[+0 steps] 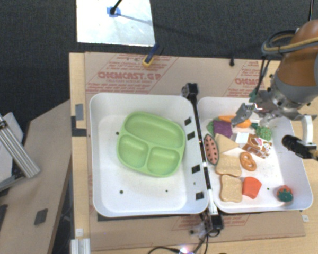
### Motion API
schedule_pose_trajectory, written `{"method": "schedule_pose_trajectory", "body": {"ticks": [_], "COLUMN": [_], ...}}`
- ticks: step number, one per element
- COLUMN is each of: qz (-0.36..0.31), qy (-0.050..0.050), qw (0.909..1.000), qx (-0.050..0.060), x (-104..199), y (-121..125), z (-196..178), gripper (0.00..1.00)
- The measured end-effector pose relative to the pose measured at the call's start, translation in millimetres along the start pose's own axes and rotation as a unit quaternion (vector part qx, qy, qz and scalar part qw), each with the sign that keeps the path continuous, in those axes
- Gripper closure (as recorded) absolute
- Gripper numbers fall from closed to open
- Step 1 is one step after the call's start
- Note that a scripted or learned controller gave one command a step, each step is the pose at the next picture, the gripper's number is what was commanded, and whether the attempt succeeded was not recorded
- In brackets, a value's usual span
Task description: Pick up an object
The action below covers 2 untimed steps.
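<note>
Camera view. Arm (302,62) reaches in from the right, wrist low over the back of the right bin (299,197). Gripper (253,110) sits just above the cluster of toy food at the bin's far end, near the orange piece (239,121) and the purple piece (222,127). Whether the claw is spread or closed cannot be told; the fingertips blur into the items beneath.

Progress, as a judgement: the pick looks not yet done. Nothing is visibly lifted; every item appears to rest on the bin floor. Candidates all lie in the right bin: watermelon slice (211,149) by the divider, two bread slices (229,164) and (231,188), pretzel (248,161), red block (252,187), a small red-and-green item (284,193) in the near right corner, a printed packet (258,144). Left bin (103,194) carries a green divided plate (151,144).

Hard to make out: which item the gripper is aimed at; a green bit (264,133) under the wrist is partly covered. Arm's upper part is cut off by the frame edge.
</note>
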<state>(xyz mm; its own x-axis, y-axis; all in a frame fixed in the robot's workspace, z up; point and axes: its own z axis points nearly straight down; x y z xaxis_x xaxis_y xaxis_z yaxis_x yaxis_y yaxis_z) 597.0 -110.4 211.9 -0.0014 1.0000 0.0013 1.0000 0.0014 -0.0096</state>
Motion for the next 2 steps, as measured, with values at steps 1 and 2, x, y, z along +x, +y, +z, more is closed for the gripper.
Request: {"method": "schedule_pose_trajectory", "body": {"ticks": [1, 2], "qz": [-0.001, 0.0], "qy": [-0.001, 0.0], "qw": [1.0, 1.0], "qx": [-0.005, -0.003], "x": [0.2, 0.1], "y": [2.1, 0.1], "z": [-5.3, 58.2], "gripper": [0.0, 0.0]}}
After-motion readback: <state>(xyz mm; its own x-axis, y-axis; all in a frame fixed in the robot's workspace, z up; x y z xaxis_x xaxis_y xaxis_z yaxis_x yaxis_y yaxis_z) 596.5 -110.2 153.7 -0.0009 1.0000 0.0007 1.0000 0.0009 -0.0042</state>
